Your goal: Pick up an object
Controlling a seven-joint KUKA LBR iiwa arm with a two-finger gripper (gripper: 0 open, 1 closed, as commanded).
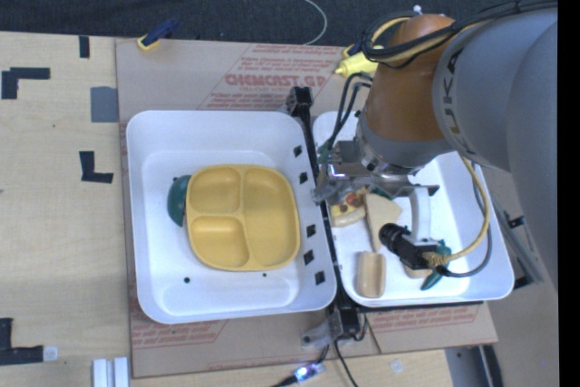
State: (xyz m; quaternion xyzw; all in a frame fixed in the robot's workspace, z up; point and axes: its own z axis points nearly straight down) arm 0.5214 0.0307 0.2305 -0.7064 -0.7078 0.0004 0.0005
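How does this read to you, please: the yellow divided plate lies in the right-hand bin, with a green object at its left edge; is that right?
Not quite: the camera view shows the yellow divided plate in the left-hand bin, not the right-hand one. The green object is indeed at its left edge.

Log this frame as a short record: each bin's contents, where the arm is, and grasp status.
left bin: yellow divided plate; dark green object partly under the plate's left edge
right bin: tan block near the front; cream wedge behind it
arm: reaching over the right bin
gripper: low, beside the right bin's left wall
grasp: cannot tell; no object visibly held
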